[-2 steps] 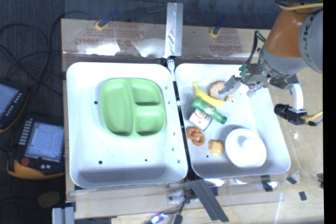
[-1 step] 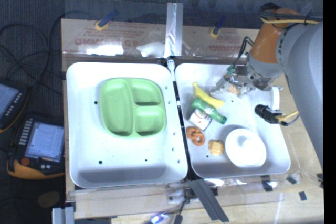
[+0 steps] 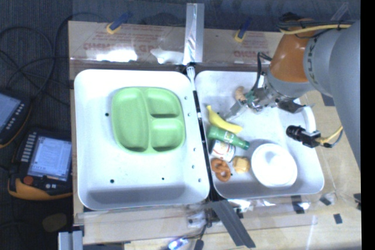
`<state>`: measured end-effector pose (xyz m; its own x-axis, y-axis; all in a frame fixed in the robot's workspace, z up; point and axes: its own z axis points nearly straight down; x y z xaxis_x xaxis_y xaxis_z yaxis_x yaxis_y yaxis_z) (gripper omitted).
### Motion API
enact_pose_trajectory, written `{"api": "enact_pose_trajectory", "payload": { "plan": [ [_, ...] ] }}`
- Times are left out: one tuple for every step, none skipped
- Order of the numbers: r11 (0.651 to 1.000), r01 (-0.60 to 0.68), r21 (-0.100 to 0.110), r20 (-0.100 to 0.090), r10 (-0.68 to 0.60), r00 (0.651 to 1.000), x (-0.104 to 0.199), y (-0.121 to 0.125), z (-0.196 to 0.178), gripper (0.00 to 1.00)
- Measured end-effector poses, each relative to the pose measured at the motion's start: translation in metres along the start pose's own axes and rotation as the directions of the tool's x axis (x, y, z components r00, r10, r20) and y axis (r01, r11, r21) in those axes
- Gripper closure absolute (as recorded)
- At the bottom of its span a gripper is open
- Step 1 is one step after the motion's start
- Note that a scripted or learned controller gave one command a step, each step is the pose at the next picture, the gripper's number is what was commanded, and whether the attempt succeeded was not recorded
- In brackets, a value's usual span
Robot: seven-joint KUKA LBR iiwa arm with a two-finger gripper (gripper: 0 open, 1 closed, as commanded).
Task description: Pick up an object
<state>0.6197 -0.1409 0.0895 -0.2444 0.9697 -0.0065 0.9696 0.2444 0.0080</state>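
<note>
My gripper (image 3: 245,101) hangs low over the back part of the right bin (image 3: 313,175), on the grey arm with its orange band (image 3: 288,60). A small tan object (image 3: 239,92) lies just beside it on the far side; whether they touch is unclear. A yellow banana (image 3: 223,120) lies a little to the gripper's front left. Below the banana come a green bottle (image 3: 229,137), a round white and red item (image 3: 222,150), a brown pretzel (image 3: 221,168) and a small orange piece (image 3: 241,165). A white bowl (image 3: 273,164) sits upside down at the bin's front right.
The left bin (image 3: 94,184) holds a green divided plate (image 3: 147,119). A ridge (image 3: 198,132) separates the two bins. A black cable fitting (image 3: 300,134) hangs off the arm over the right bin's right side. Bare bin floor lies between the gripper and the bowl.
</note>
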Motion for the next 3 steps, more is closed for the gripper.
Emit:
{"api": "enact_pose_trajectory", "payload": {
  "plan": [
    [0.999, 0.031, 0.011, -0.005, -0.031, 1.0, -0.001, 0.037, 0.001, 0.0],
    [1.0, 0.017, 0.0, -0.003, -0.017, 1.0, 0.042, -0.08, -0.001, 0.0],
    [0.999, 0.044, 0.008, -0.007, -0.044, 0.999, -0.007, -0.066, -0.021, 0.0]
  ]
}}
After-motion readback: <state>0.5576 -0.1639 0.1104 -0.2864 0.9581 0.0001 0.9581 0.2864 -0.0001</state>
